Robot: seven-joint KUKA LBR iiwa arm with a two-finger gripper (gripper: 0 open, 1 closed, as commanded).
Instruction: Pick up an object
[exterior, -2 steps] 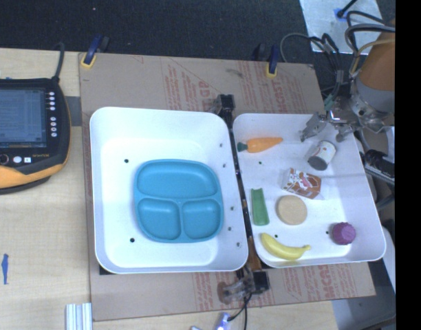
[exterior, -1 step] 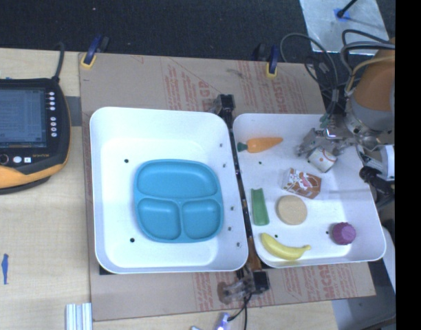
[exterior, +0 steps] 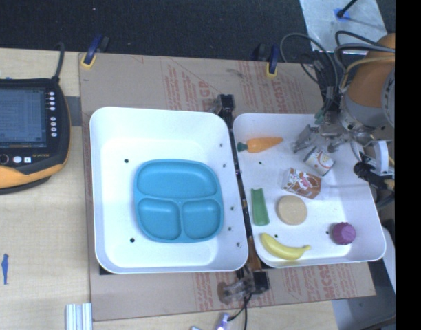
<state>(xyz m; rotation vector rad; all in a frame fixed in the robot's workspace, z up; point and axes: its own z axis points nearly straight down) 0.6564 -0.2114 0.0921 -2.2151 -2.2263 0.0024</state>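
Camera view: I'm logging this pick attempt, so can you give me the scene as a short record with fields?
left bin: holds a blue divided plate
right bin: holds carrot, green block, round tan biscuit, banana, purple item, red-and-white packet, small white cup
end effector: low over the right bin's far right area, just above the small white cup
held object: cannot tell
beside the bins: control pendant at the left of the bench
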